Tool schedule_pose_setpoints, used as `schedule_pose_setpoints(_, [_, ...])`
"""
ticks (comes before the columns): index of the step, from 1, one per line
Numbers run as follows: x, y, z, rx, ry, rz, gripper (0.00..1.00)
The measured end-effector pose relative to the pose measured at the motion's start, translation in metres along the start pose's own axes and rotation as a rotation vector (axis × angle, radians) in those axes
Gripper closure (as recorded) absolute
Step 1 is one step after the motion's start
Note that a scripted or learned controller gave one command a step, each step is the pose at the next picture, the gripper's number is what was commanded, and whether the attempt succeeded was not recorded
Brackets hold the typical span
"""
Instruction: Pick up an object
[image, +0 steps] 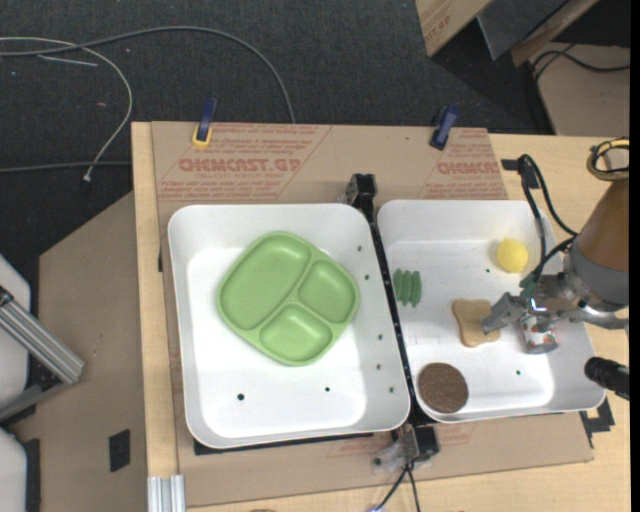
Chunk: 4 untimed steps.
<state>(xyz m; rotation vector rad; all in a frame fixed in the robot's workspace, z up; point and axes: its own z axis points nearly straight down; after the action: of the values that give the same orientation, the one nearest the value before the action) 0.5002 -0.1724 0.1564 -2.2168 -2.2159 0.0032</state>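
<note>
left bin (200, 300): green plate (288, 297) | right bin (440, 225): green piece (407, 286) by left wall, brown disc (442, 386) at front, tan piece (475, 321) centre, just left of gripper (515, 322) | gripper: fingers spread, pinching nothing | yellow ball (511, 254) behind it

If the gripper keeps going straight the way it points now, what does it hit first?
Most likely the tan, flat bread-shaped piece: the gripper points toward the view's left, and its tip sits right at that piece's edge in the right white bin. Height above it is unclear.
</note>
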Motion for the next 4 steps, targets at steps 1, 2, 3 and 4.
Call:
schedule_pose_setpoints(1, [-0.001,0.002,0.040,-0.004,-0.001,0.000,0.00])
schedule_pose_setpoints(2, [0.000,0.002,0.073,-0.002,0.001,-0.001,0.00])
schedule_pose_setpoints(3, [0.000,0.003,0.061,-0.005,0.000,0.000,1.00])
schedule_pose_setpoints(4, [-0.002,0.004,-0.003,-0.013,-0.006,-0.001,1.00])
